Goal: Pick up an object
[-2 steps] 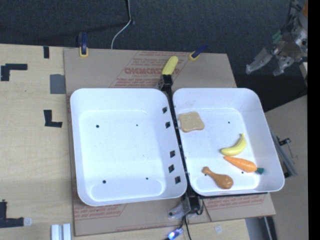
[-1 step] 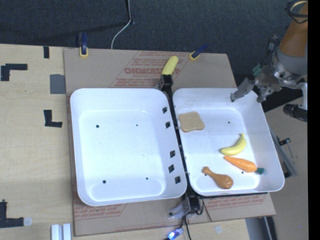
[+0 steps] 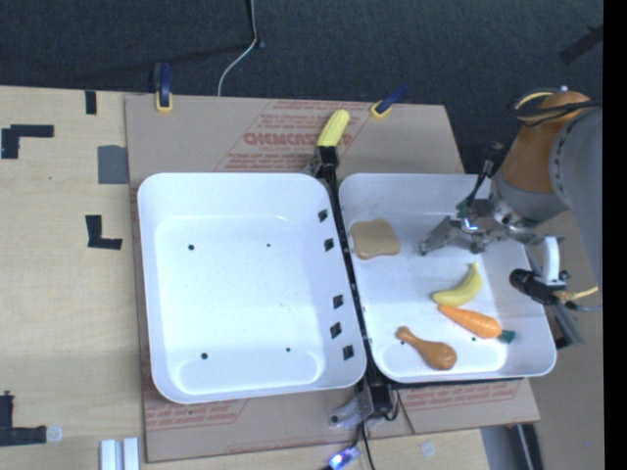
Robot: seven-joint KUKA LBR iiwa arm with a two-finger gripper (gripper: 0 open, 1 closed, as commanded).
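The right bin [image 3: 392,196] holds a tan slice of bread [image 3: 374,239] near its left wall, a yellow banana [image 3: 460,287], an orange carrot [image 3: 472,322] with a green tip, and a brown chicken drumstick [image 3: 427,349] near the front edge. My gripper [image 3: 451,244] hangs over the upper right part of this bin, just above the banana and right of the bread. Its fingers are spread open, one pointing left toward the bread and one down toward the banana. Nothing sits between them.
The left bin [image 3: 235,189] lies beside the right one, with a black divider [image 3: 338,262] between them. A yellow clamp [image 3: 333,128] sits at the back of the divider. The arm's grey and orange body [image 3: 549,164] stands at the right.
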